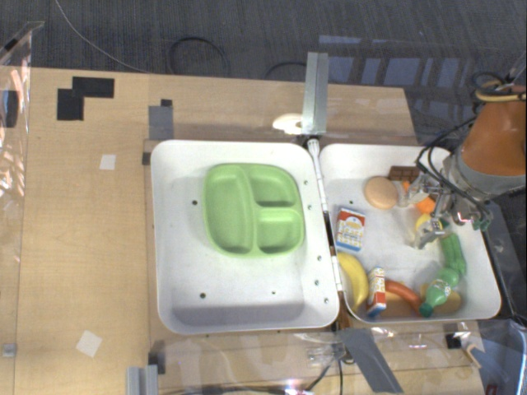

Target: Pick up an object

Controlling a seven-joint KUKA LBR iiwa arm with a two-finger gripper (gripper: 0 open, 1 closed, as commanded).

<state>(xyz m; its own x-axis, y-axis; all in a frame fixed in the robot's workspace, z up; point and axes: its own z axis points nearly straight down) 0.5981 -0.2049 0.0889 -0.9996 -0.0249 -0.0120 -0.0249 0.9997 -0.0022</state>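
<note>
Jaws (428,220) just above green bottle (445,271)

Two white bins sat side by side on the wooden counter (90,245). The left bin (177,303) held a green divided tray (251,208) at its centre. The right bin (487,295) held a tan round bun (380,192) at upper left, a small carton (351,229) below it, and a banana (356,278), a small can (376,291), a carrot-like piece (402,290) and a green bottle (445,274) along the bottom. The gripper (432,216) hung over the bin's upper right, beside a yellow item (423,225). The arm's orange band (498,138) sat at the frame's right edge.
</note>
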